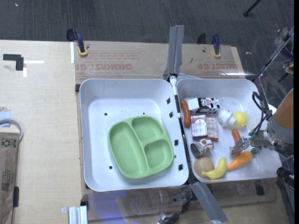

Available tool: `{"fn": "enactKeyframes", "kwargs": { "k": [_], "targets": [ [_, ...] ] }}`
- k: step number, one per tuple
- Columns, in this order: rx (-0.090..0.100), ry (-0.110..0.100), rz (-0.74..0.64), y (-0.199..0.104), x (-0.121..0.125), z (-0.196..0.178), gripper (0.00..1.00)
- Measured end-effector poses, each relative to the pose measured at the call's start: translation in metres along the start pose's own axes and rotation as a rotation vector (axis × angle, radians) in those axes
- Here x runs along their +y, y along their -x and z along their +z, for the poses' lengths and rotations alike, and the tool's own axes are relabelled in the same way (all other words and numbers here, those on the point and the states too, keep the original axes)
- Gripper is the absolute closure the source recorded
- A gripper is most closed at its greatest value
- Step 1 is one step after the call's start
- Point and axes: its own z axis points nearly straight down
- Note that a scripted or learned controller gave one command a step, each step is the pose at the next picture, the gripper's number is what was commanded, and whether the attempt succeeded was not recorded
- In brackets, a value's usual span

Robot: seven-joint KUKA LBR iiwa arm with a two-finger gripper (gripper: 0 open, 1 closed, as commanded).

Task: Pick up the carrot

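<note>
I'm reading red print on the cardboard sheet (140,62) behind the bins, upside down from here; it looks like "CHEMCAST GP", though I can't swear to every letter. The small red boxes (204,127) and the can (202,148) in the right bin (210,84) carry labels too small to read.

Bench (37,125): light wood surface carrying two shallow white bins side by side. Right bin (247,85) lies beneath the gripper (239,147); left bin (93,125) sits well to its left. Brown paper bag (8,171) lies farthest left.
</note>
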Motion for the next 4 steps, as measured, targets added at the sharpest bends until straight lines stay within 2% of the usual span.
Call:
{"fn": "enactKeyframes", "kwargs": {
  "k": [1,2,3,4],
  "targets": [
    [-0.009,0.003,0.243,-0.023,-0.001,0.001,0.0],
    [-0.01,0.002,0.255,-0.049,-0.002,0.001,0.0],
    [-0.01,-0.001,0.257,-0.049,-0.002,-0.005,1.0],
    [-0.011,0.001,-0.151,-0.089,-0.002,0.002,1.0]
  ]
}}
